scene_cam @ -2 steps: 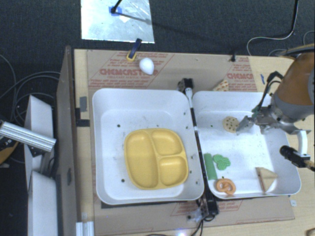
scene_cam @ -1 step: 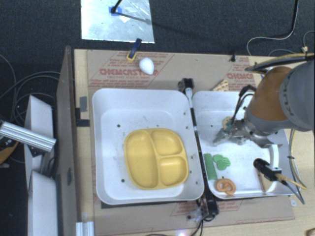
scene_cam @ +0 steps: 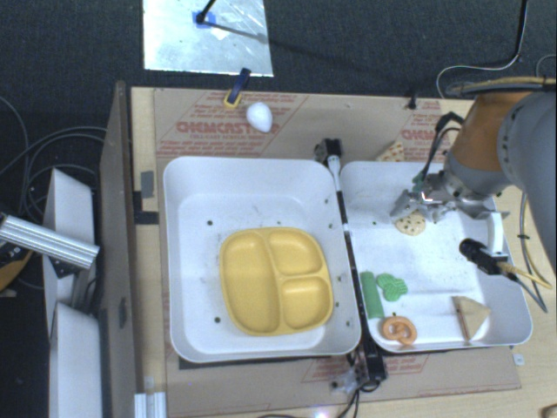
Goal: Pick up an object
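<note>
Metallic end effector [scene_cam: 419,205], grip state unclear, sits over a round speckled cracker [scene_cam: 409,225].

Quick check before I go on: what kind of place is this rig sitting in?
Probably a robot lab test bench, not a real kitchen. Two white bins sit on a cardboard-lined bench, toy food like a pretzel lies in the right one, and loose cables trail over dark carpet.

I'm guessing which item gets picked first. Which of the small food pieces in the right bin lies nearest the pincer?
The speckled cracker, lying just below the pincer. The green piece, pretzel and tan wedge lie farther off, toward the bin's near edge.
</note>
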### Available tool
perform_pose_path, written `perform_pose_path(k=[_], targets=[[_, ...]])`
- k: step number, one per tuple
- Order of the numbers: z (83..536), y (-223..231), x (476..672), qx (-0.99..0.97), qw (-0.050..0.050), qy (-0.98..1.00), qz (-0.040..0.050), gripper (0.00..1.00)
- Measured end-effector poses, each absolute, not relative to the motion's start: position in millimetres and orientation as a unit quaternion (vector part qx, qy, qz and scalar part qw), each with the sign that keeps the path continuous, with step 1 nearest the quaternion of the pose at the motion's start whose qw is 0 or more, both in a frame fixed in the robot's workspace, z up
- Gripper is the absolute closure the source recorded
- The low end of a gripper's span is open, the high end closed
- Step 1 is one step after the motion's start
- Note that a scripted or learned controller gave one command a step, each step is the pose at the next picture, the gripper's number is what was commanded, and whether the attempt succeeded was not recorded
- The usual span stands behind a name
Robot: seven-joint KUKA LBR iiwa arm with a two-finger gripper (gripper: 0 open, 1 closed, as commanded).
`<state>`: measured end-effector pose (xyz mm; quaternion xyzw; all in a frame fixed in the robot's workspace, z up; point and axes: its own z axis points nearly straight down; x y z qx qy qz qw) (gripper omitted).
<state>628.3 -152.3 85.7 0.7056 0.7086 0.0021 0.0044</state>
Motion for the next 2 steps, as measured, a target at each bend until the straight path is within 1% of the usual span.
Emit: perform_pose_path(k=[1, 2], targets=[[99.0, -150.9, 628.2, 0.705, 0.005, 0.709, 0.0034, 1.0], [231.7, -210.8, 656.5, 0.707, 0.009, 0.707, 0.0033, 1.0]])
